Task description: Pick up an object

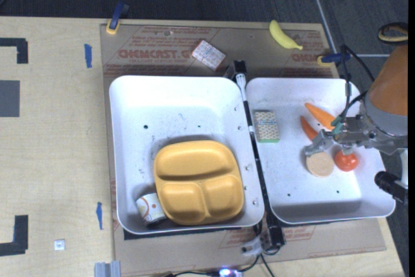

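In the right bin [363, 207] my gripper [332, 143] hangs low over a cluster of small objects. A tan round disc [320, 166] lies just below it and a red round piece [347, 161] sits to the disc's right. An orange carrot [319, 113] lies just above the gripper, with a small red-orange piece [308, 127] beside it. A green-and-tan sponge [266, 126] rests near the bin's left wall. The gripper body hides what lies directly under it.
The left bin [130, 100] holds a large yellow compartment tray [198, 180] and a small white-and-orange object [148, 207] at its lower left. A banana [284, 36] and a patterned packet [207, 54] lie on the cardboard behind the bins. Clamps [117, 14] grip the cardboard's edges.
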Robot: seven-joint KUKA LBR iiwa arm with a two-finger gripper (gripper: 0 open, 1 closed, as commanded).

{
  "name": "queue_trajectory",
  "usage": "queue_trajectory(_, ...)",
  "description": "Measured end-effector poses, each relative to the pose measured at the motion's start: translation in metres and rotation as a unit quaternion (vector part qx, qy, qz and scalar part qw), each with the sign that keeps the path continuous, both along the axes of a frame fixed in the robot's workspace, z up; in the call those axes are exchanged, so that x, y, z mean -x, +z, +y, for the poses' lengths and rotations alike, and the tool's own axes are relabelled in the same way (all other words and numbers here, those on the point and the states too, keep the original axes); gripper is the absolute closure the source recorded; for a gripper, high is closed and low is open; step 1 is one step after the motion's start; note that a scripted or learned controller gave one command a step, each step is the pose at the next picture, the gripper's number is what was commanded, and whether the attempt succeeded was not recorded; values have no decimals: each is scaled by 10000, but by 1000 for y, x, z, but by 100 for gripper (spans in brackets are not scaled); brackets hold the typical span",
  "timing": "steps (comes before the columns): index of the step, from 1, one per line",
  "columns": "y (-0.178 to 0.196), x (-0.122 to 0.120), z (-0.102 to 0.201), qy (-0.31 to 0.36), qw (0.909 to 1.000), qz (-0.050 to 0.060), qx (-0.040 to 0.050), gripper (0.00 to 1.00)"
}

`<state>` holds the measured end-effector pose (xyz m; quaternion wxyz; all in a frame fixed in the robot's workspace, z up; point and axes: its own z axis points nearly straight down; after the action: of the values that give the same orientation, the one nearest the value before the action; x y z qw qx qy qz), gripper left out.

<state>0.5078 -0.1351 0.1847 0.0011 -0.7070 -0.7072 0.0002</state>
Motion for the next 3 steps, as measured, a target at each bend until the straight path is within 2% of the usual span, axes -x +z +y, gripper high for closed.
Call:
queue_trajectory(1,-99,-7,20,-1,10000,-31,15,0)
queue_trajectory(2,-98,-38,42,5,10000,-38,14,0)
queue_trajectory(3,-99,-4,43,-3,10000,-25,10,0)
